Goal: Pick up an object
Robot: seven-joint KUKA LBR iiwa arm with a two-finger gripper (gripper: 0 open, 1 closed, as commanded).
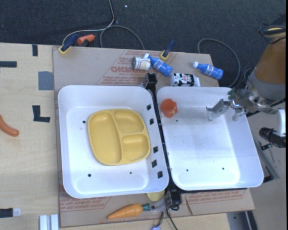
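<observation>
- The gripper (224, 108) hangs over the right bin (209, 174) near that bin's back right corner, with the grey arm (271, 75) and its orange band reaching in over the bin's right edge.
- Its two fingers are spread apart with nothing between them — one grey finger (216, 109) points toward the bin's middle.
- A red ball (169, 107) lies in the right bin at its back left corner, close to the wall shared with the left bin; it sits well apart from the gripper.
- The left bin (77, 176) carries a yellow tray (119, 136) with three compartments, lying about in the bin's middle.
- On the cardboard (86, 66) behind the bins lie a white bottle (141, 62), a blue bottle (162, 66), a black-and-white carton (185, 80) just beside the right bin's back edge, and another blue bottle (209, 70) near the cardboard's back right corner.
- A carrot (125, 211) lies on the cardboard's front edge, in front of the left bin.
- A sausage (6, 125) lies on the bench (19, 166) near its left edge — well away from both bins.
</observation>
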